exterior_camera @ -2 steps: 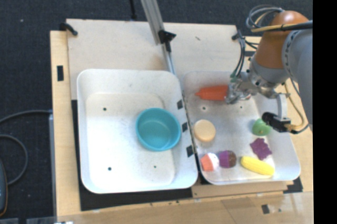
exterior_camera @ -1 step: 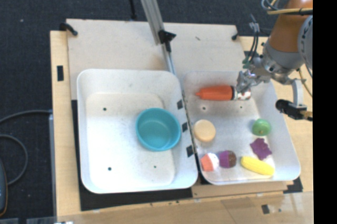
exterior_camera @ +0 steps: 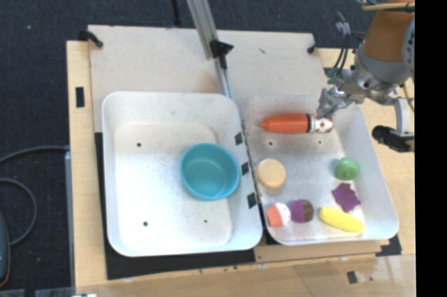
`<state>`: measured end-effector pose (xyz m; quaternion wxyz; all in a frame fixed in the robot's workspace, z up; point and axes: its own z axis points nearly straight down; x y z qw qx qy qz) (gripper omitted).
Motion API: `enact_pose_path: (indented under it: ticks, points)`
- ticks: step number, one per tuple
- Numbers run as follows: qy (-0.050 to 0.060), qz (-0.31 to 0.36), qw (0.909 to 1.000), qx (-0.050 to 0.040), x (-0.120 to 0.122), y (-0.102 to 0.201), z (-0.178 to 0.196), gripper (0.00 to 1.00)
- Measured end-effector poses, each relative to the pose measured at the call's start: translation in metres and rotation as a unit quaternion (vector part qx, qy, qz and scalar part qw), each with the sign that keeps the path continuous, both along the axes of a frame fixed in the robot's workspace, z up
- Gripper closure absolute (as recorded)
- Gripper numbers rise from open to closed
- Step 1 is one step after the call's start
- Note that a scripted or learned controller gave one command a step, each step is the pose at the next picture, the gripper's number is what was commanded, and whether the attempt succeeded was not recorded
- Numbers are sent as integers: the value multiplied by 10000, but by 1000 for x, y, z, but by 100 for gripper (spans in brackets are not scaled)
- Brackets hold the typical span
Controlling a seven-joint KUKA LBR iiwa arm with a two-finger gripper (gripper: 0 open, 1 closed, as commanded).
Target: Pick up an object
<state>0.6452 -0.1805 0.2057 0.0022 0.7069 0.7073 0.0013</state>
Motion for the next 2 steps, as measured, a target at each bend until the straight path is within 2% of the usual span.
enact_pose_path:
  ticks: [2]
  points:
    - [7, 35, 10000, 14, -7, 108, 29, 100]
